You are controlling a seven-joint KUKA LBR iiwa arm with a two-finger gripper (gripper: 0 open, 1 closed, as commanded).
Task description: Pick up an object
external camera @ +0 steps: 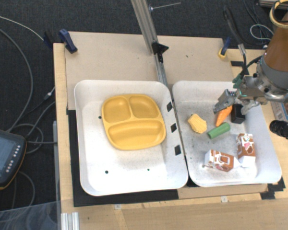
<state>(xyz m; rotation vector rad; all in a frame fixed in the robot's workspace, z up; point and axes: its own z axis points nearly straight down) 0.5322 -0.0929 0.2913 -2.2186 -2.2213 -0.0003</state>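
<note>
In the right bin (264, 176) lie an orange carrot-like piece (223, 115), a green cylinder (218, 131), a yellow chunk (198, 123) and two brown-and-white cartons (220, 160) (246, 150). My gripper (226, 103) hangs low over the bin's upper middle, directly above and touching or nearly touching the top end of the orange piece. The orange piece slants down to the left, with its lower end close to the green cylinder. Whether the orange piece is held cannot be made out.
A yellow divided plate (133, 121) lies in the left bin (89, 176). A metal post (149, 28) rises behind the gap between the bins. Blue clamps (67, 40) sit at the bench's back corners, and cables trail on the floor at left.
</note>
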